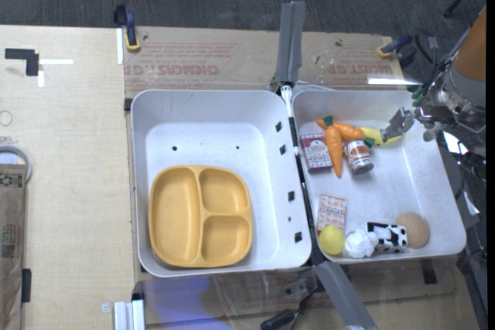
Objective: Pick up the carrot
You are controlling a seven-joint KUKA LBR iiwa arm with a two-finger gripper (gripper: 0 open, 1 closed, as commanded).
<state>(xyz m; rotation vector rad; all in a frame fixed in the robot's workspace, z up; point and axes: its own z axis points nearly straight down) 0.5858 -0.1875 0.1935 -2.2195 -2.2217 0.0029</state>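
The carrot (334, 148) lies in the right bin (402, 205), wedged between a red box (315, 151) at nine o'clock and a can (359, 155) at three o'clock — a descending gripper (399, 122) could snag either. Its opening — impossible to tell.

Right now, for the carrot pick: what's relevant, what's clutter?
Relevant: carrot, pincer, right bin.

Clutter: small can, red packet, banana, lemon, cow toy, yellow divided plate in left bin.
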